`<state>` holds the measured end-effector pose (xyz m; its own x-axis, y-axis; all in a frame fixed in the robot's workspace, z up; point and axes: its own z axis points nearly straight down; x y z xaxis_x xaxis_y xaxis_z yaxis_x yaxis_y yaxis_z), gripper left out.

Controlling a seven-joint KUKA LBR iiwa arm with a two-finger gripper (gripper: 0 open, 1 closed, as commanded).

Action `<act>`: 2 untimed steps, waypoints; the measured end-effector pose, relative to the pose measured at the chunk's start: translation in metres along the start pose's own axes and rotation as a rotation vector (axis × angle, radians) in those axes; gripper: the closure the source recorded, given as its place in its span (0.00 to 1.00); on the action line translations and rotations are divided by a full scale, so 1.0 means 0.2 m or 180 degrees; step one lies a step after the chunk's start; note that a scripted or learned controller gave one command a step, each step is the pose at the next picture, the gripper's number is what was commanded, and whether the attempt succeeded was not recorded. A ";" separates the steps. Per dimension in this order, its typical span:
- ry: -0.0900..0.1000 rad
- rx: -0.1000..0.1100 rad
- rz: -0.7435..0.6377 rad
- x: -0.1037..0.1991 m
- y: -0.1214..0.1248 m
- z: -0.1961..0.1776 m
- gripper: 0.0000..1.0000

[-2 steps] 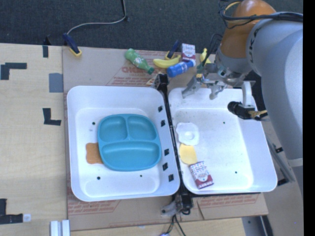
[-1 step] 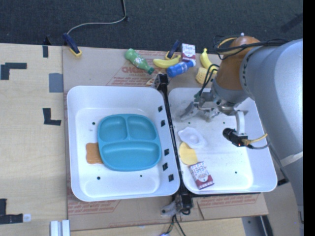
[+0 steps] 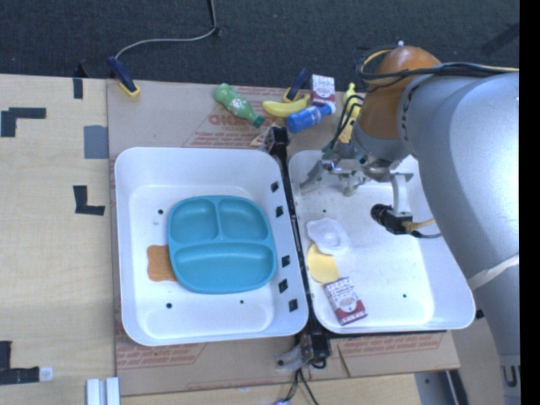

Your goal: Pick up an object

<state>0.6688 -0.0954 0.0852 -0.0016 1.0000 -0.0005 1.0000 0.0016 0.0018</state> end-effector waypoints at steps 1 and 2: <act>-0.0005 0.0001 0.0002 0.00 -0.07 0.00 0.00; -0.0005 -0.0003 0.0001 0.00 -0.13 0.00 0.00</act>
<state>0.6436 -0.0956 0.0858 -0.0014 1.0000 -0.0021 1.0000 0.0014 0.0027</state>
